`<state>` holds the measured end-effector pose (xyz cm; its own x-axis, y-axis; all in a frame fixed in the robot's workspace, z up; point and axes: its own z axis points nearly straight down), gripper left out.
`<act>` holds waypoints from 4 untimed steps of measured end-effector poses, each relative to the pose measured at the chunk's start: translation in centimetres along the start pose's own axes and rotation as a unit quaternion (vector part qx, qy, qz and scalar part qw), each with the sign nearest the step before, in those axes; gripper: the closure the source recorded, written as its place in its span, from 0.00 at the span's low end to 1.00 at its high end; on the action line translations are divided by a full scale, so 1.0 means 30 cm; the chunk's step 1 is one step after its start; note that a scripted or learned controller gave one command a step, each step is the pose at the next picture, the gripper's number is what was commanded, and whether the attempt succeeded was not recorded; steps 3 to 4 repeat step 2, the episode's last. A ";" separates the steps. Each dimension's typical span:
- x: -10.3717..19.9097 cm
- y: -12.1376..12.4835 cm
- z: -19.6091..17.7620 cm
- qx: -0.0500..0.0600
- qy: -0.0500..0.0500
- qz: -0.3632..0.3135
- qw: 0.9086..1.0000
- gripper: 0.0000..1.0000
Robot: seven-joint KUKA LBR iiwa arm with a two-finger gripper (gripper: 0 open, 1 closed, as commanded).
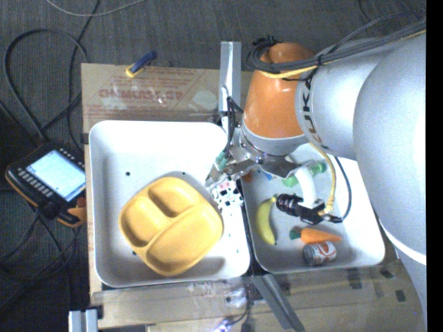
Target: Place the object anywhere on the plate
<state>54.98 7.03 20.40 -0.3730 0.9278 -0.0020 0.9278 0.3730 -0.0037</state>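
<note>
Yellow moulded plastic plate with three compartments, resting tilted in the left shallow white bin, toward its front half; nothing visible in the compartments. Right shallow white bin holding a yellow banana near its left wall, an orange carrot to the right of the banana, a red and silver can just in front of the carrot, and a green and white item further back, partly hidden by the arm. Which of these counts as the object to place: cannot tell.

End effector positioned over the divide between the two bins, just beside the plate's right rear edge, with a small black-and-white patterned piece directly below it. Finger state: cannot tell; hidden under the orange wrist band.

Brown cardboard sheet on the tabletop behind the left bin, carrying a blue and yellow clamp. Handheld pendant with lit screen on dark carpet floor at left, among black cables.
</note>
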 end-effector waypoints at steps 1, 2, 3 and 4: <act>0.167 -0.100 0.030 0.001 0.001 -0.090 0.996 1.00; 0.168 -0.099 0.030 0.000 0.001 -0.090 0.996 0.00; 0.168 -0.099 0.030 0.000 0.001 -0.090 0.996 0.00; 0.168 -0.099 0.030 0.000 0.001 -0.090 0.996 0.00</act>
